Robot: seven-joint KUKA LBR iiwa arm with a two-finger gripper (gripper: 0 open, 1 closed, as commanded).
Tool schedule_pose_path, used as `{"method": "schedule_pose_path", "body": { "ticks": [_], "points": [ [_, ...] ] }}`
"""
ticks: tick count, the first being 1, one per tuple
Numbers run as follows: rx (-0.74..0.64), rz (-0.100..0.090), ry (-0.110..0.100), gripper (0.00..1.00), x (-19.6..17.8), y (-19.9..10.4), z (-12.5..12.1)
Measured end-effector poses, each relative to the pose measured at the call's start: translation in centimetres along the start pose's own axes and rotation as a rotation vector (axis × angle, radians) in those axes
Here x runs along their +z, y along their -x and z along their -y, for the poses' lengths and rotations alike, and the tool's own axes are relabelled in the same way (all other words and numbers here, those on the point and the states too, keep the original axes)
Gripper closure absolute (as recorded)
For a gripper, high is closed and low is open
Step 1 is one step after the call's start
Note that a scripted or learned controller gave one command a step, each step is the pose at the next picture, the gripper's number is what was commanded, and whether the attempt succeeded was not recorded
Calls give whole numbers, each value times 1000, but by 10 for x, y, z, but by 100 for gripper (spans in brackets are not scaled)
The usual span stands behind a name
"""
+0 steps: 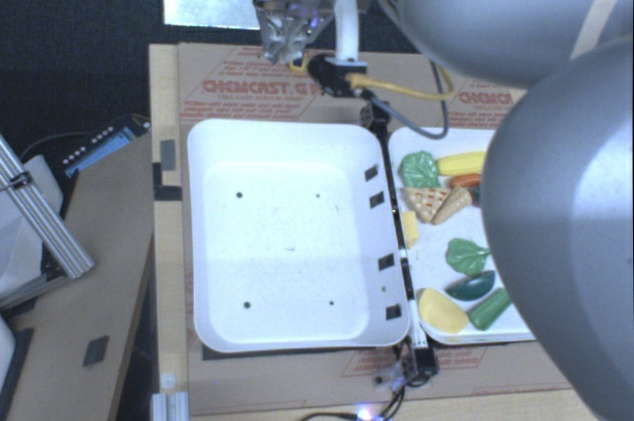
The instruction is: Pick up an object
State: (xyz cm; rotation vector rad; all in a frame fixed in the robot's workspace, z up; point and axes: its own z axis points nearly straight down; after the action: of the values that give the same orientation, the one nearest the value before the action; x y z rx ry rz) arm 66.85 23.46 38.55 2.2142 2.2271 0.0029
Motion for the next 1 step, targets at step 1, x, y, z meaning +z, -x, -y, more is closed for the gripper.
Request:
{"method": "schedule_pose_path", "body": {
  "ticks": [1],
  "points": [
    [-1,0,0,100,-9,0,0]
  ]
}}
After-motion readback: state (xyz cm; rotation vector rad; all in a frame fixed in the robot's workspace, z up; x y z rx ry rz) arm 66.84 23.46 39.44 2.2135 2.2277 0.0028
